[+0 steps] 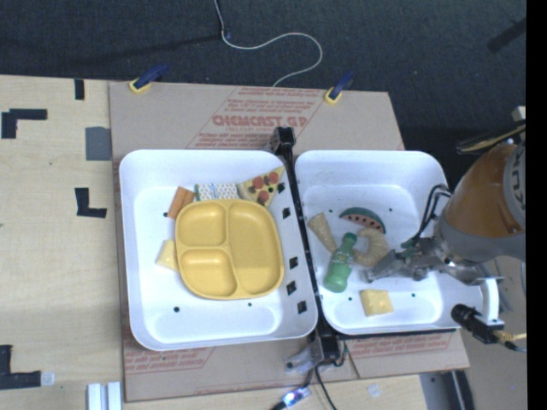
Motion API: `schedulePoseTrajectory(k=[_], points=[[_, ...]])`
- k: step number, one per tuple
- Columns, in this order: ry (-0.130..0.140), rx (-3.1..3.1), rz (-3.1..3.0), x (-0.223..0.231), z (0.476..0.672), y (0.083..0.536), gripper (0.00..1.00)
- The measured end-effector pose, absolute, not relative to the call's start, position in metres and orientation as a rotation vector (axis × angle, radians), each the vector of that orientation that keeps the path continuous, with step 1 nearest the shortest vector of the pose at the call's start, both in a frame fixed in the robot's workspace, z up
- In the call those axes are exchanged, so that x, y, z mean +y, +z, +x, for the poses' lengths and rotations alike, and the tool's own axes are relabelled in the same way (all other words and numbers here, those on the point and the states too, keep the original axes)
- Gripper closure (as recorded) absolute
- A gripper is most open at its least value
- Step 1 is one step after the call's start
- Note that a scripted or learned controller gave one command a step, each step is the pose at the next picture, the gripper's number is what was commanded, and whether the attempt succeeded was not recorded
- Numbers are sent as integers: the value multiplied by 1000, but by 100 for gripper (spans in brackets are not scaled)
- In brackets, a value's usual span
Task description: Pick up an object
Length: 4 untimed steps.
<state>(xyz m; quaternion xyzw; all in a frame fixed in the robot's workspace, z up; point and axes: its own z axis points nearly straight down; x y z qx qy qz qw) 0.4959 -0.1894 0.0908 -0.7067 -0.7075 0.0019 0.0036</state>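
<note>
Your pincer [386, 267] sits low in the right bin [419, 171], reaching in from the right side; you cannot tell from this slant how it stands, and nothing shows clearly gripped in it. Its tip lies just beside a tan curved piece [373, 248], possibly touching it. Left of that, a green bottle [339, 263] lies tilted, with a beige wedge [323, 229] above it and a watermelon slice [363, 219] nearby. A yellow cheese block [376, 301] rests near the front wall. In the left bin [141, 254], a yellow divided plate [229, 248] covers the middle, with small toy foods tucked along its upper edge.
</note>
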Motion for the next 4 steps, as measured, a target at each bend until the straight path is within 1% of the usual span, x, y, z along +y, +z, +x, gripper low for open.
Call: schedulePoseTrajectory(k=[1, 2, 3, 4], points=[[2, -2223, -2220, -189, 496, 85, 0], [2, -2223, -2222, -189, 496, 95, 100], [-1, -2222, -2223, -192, 488, 152, 100], [-2, -2226, -2224, -200, 488, 211, 100]])
